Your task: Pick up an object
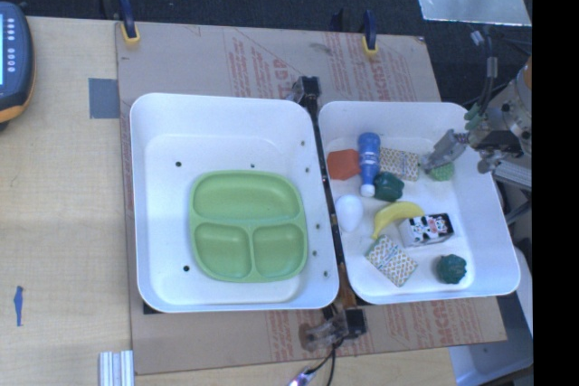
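— Where is the grey metal two-finger gripper [443,154]?
— Near the right white plastic bin's [488,194] far right corner, over a small light-green piece [441,171]; whether its jaws are parted, I cannot tell.
— And the curved yellow plastic banana [396,216]?
— Mid-bin, beside a glossy blue bottle [368,158].

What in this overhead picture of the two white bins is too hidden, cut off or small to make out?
- Grey two-finger gripper, camera view: small and blurred, so whether its fingers are open or shut cannot be told.
- Small light-green object under it: largely covered by the gripper; its shape is unclear.
- Grey robot arm: cut off by the right edge.
- Black-and-white printed carton: print too small to read.
- Blue-and-yellow device: cut off by the left edge.
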{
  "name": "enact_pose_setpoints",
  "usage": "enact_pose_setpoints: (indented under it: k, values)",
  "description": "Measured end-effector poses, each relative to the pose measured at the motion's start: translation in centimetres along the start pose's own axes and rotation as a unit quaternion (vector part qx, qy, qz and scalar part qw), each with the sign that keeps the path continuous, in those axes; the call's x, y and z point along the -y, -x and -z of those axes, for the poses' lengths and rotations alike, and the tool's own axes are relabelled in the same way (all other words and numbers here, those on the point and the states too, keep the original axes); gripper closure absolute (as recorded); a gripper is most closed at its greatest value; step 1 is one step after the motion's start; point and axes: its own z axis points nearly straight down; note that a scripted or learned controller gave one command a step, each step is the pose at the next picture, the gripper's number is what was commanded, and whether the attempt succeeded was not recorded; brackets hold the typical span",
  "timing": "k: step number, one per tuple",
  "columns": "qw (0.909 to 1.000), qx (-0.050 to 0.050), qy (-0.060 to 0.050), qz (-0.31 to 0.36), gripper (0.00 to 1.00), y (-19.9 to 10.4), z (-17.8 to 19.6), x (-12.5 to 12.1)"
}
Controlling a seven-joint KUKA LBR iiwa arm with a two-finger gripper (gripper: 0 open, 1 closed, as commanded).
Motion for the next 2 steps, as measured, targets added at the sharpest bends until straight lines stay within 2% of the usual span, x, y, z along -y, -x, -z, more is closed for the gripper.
enact_pose_setpoints:
  k: [1,2]
  values:
    - [1.0000,-0.001,-0.003,0.001,0.00,-3.6,-19.9,-3.4]
    - [1.0000,-0.001,-0.003,0.000,0.00,-4.6,-19.2,2.0]
